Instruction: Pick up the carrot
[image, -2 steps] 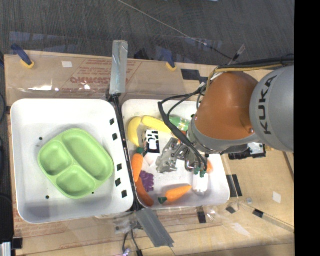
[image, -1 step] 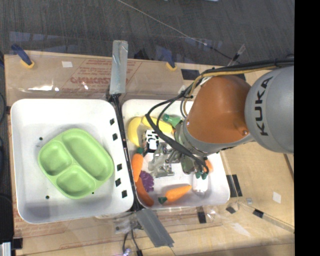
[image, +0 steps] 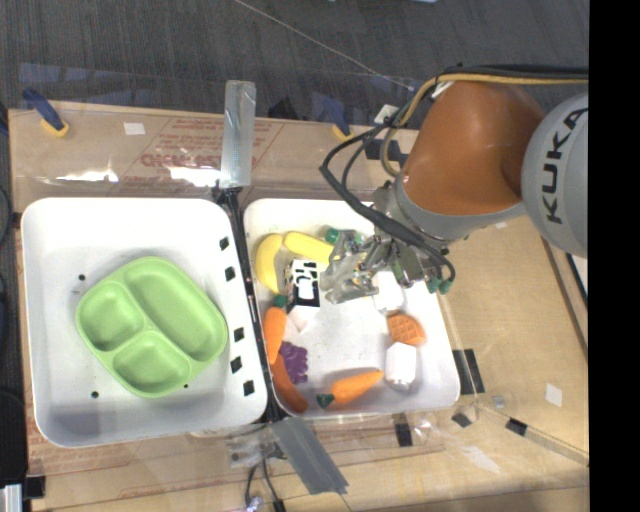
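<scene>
- 2 white bins sit side by side: the left bin (image: 40, 300) holds a green tray (image: 150, 325) with 3 compartments, and the right bin (image: 440, 385) holds the toy food.
- The arm (image: 480, 145) reaches in from the right, its orange band over the right bin's upper right part.
- The gripper (image: 350, 280) hangs over the upper middle of the right bin, just right of a black-and-white tag (image: 304, 282).
- Whether its fingers are apart or together, I cannot tell; the metal parts blur together and nothing shows between them.
- The carrot (image: 352, 386) lies near the bin's front wall, orange, roughly level, with its green end pointing left.
- The carrot is well apart from the gripper, below it in the view and on the bin floor, with bare white floor between them.
- A banana (image: 285, 250) lies at the bin's upper left, just left of the gripper.
- A long orange piece (image: 274, 335) lies along the left wall, with a purple piece (image: 292, 360) beside it and a reddish piece (image: 290, 395) below that.
- A white cylinder (image: 400, 366) stands just right of the carrot's thick end.
- An orange waffled piece (image: 404, 328) lies above the cylinder, and a small white piece (image: 388, 296) sits close under the gripper's right side.
</scene>
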